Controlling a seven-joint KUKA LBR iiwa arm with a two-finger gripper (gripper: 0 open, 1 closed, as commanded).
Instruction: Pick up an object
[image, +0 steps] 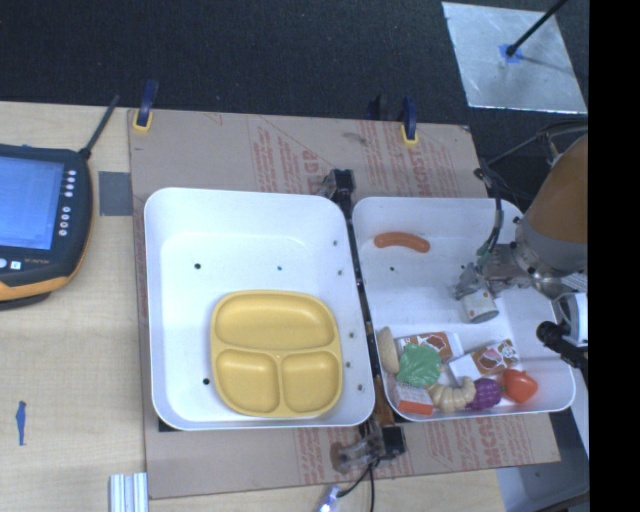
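Where bins (352, 300) meet, sausage (402, 241) apart.

We see the bench evenly and fairly brightly lit from above, with no hard shadows; the two white bins (250, 215) come close to washing out, their walls showing only faint grey shading. The yellow divided tray (276, 352) casts a thin soft shadow along its lower edge. At the left of the frame the tablet screen (25, 205) glows pale blue with a hazy sheen. The dark floor along the top falls nearly to black, apart from a bright grey patch at upper right. Overall we find the picture soft and slightly grainy: the small toy foods (450, 375) at lower right blur together, and the print on the cardboard (290, 150) is unreadable.
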